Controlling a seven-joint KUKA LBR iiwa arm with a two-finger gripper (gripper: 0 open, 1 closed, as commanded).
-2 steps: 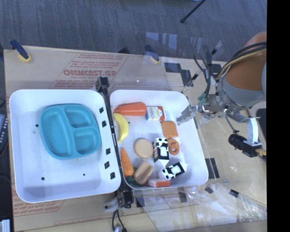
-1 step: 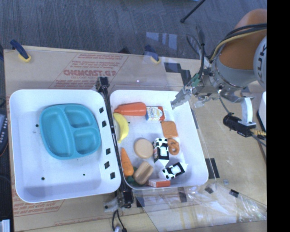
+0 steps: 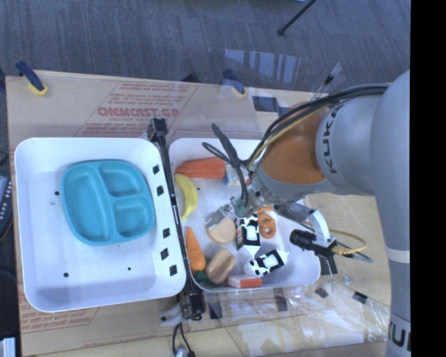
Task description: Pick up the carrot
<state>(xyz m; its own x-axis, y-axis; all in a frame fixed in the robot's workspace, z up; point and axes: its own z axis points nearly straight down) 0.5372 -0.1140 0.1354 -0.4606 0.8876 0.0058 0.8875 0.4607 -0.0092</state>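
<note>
Grey arm [image 3: 348,139] looms over the small orange plastic carrot [image 3: 196,251] — light, stiff, slick; best pinched mid-body. End effector's [image 3: 245,202] state cannot be told.

A dark grey carpeted floor [image 3: 139,35] with a fine ribbed weave fills the upper part of the view. On it stands a bench topped with brown cardboard [image 3: 118,104] printed with red lettering. Two blue clamps [image 3: 31,78] with yellow tips grip the cardboard's far edge, one at the left corner and one [image 3: 233,82] nearer the middle. A thin dark rod [image 3: 300,15] crosses the carpet at the top. The light is even and soft.
</note>
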